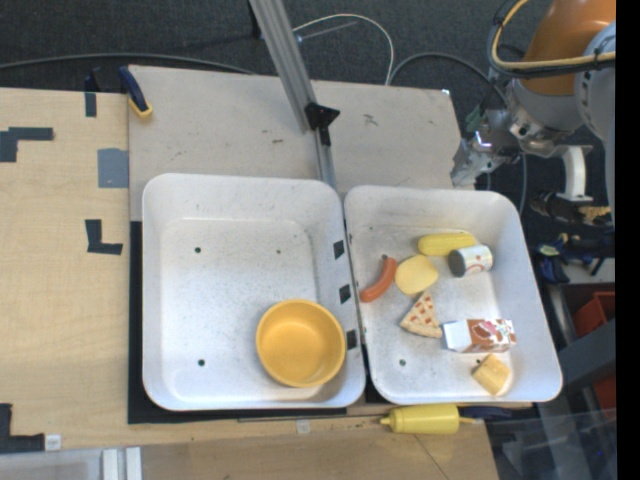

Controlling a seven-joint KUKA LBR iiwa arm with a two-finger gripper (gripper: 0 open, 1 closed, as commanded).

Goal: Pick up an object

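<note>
The right bin (pixel 520 218) holds several toy foods: a yellow banana-like piece (pixel 446 243), a small white can (pixel 470 260), a yellow round chip (pixel 416 274), an orange-red sausage (pixel 377 279), a pizza slice (pixel 423 316), a red and white carton (pixel 480 335) and a cheese wedge (pixel 492 374). A yellow bowl (pixel 299 342) sits in the left bin (pixel 200 208) near its front right corner. My gripper (pixel 472 160) hangs above the bench just beyond the right bin's far edge, apart from every object.
A grey metal pole (pixel 290 53) slants up from the bins' shared far edge. A yellow mustard bottle (pixel 428 420) lies on the bench in front of the right bin. Cables loop behind the bins. A yellow-handled clamp (pixel 135 93) sits at the bench's far left.
</note>
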